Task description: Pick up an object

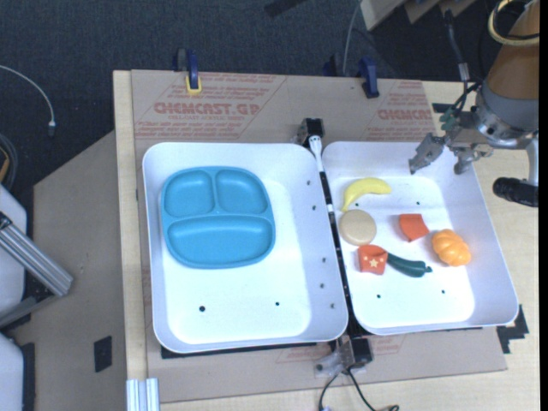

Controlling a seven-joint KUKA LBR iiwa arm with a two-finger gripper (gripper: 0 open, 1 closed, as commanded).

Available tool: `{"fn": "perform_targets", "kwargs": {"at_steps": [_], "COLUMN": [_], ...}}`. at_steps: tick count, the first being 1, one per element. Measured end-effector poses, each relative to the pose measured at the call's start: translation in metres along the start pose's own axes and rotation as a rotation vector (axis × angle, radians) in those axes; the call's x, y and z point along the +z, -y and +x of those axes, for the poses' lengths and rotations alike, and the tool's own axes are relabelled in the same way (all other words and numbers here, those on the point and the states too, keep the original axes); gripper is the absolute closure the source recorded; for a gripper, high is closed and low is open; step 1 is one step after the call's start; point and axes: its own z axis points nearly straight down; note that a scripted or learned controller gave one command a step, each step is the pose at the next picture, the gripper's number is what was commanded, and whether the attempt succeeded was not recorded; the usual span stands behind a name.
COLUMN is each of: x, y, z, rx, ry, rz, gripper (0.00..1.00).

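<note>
Gripper (443, 159) sits over the back right corner of the right bin (479, 306), fingers spread apart, nothing between them. Orange band of the arm (514, 75) is visible just above the wrist, at the view's right edge.

Right bin contents, all clear of the gripper:
- yellow banana (366, 190), near the bin's left wall, closest item to the fingers but apart from them
- round beige disc (357, 227), just below the banana, about touching it
- red block with a yellow star mark (372, 259), just below the disc
- dark green pepper-like piece (408, 266), touching the red block's right side
- orange-red cube (413, 227), mid-bin
- orange pumpkin-like toy (451, 247), right of the cube, near the right wall

Left bin (231, 315) holds a blue divided plate (218, 217) with three compartments, lying flat in the back half. Both bins sit side by side on a cardboard sheet (257, 101) clamped at the back.
</note>
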Motion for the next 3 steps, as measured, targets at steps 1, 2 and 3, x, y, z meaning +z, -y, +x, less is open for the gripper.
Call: {"fn": "perform_targets", "kwargs": {"at_steps": [1,2,3], "x": [-0.010,0.053,0.103], "y": [-0.003,-0.002,-0.001], "z": [0.001,0.005,0.006], "rx": [-0.004,-0.005,-0.004], "ry": [0.003,0.002,0.002], "rz": [-0.015,-0.010,-0.011], "gripper": [0.00,0.00,0.00]}}
